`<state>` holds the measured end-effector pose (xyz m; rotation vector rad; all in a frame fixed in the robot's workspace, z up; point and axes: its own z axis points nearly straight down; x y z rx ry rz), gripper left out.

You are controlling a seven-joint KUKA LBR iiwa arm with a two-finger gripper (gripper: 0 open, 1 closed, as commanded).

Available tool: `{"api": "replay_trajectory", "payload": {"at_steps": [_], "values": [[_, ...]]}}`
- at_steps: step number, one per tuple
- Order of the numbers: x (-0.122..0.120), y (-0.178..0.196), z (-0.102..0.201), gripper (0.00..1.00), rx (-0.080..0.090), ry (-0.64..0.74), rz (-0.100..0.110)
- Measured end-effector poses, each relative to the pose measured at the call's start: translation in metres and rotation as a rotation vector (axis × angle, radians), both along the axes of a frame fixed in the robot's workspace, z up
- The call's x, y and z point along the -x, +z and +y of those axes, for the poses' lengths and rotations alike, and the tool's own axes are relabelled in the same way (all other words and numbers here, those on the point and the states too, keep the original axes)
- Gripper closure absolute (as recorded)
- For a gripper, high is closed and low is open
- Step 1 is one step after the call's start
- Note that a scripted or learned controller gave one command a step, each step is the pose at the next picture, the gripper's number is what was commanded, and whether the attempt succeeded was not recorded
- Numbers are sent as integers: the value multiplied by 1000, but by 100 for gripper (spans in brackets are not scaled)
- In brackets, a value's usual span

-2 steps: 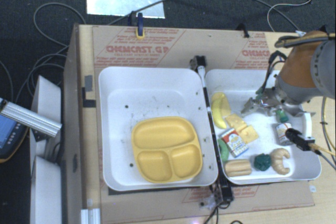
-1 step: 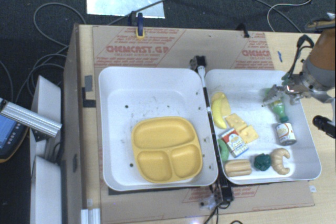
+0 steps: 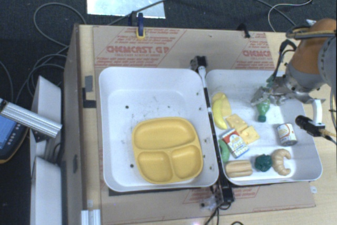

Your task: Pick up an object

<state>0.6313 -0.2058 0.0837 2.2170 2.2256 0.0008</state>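
Note:
My gripper point(image 3: 267, 96) hangs over the upper right part of the right bin point(image 3: 316, 166), with the arm coming in from the right. Directly below its tip is a small green object point(image 3: 263, 109), touching or nearly touching it; I cannot make out whether it is held. Further down the bin are a small can point(image 3: 286, 134), a croissant point(image 3: 282, 160), a green broccoli piece point(image 3: 263, 162), a bun point(image 3: 238, 168), a red and white box point(image 3: 235, 143), a yellow cheese wedge point(image 3: 243, 127) and a banana point(image 3: 220, 108).
The left bin point(image 3: 116, 92) holds a yellow divided plate point(image 3: 167, 148). A black divider point(image 3: 208, 113) runs between the bins. A green item point(image 3: 224, 150) lies by the right bin's left wall. Cables trail behind the bench.

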Motion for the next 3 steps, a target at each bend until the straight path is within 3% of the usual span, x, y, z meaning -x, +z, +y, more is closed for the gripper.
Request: {"api": "replay_trajectory", "payload": {"at_steps": [1, 2, 3], "values": [[24, 1, 29, 0, 0, 1, -1], [41, 34, -2, 0, 3, -3, -3], [-38, 1, 23, 0, 1, 1, -2]]}}
